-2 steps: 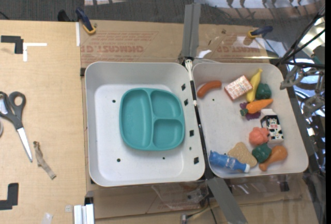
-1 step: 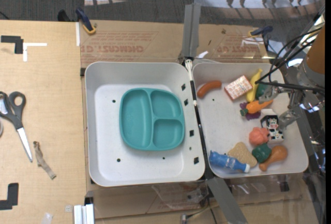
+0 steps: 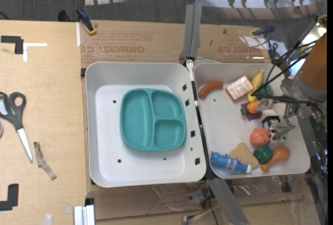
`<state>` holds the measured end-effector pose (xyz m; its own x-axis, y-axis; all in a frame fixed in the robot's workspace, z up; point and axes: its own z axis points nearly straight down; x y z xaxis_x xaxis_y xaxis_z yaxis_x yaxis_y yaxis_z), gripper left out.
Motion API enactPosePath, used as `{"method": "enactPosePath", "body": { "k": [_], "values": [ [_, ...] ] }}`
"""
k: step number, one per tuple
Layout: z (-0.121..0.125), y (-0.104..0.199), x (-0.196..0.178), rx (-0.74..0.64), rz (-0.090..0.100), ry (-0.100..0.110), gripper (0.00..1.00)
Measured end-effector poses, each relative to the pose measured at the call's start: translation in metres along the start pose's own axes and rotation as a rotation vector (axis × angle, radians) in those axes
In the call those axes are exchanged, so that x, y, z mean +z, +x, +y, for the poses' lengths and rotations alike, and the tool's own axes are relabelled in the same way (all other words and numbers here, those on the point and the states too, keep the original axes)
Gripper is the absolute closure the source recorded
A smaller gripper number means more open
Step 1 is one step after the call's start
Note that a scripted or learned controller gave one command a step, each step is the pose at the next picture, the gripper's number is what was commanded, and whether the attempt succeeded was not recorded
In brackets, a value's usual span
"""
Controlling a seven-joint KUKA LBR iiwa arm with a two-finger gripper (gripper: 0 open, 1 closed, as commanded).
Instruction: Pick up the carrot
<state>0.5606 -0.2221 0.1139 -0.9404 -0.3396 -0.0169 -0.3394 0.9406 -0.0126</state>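
Observation:
The carrot (image 3: pixel 253 106) is a small orange piece with a green tip. It lies in the right bin (image 3: pixel 218 125), toward its right side, just below a yellow banana (image 3: pixel 258 79). My gripper (image 3: pixel 276 126) hangs low over the same bin's right edge, a little right of and below the carrot and apart from it. It sits just above a pink-orange ball (image 3: pixel 259 137). Cables and the wrist hide part of the bin's right wall.
The right bin also holds a sausage (image 3: pixel 209 88), a small snack box (image 3: pixel 239 87), a green toy (image 3: pixel 263 154), a drumstick (image 3: pixel 276 156), a bread slice (image 3: pixel 243 153) and a blue bottle (image 3: pixel 229 162). A teal divided plate (image 3: pixel 153 120) lies in the left bin. Scissors (image 3: pixel 15 115) rest on the bench at left.

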Motion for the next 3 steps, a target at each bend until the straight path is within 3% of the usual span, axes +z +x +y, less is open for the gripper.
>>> {"method": "enactPosePath", "body": {
  "k": [1,2,3],
  "values": [
    [0.019,-0.033,0.019,-0.004,0.010,-0.010,0.00],
    [0.019,-0.063,0.021,-0.042,0.017,-0.013,0.00],
    [0.011,-0.089,0.023,0.036,0.054,-0.030,0.00]
  ]
}}
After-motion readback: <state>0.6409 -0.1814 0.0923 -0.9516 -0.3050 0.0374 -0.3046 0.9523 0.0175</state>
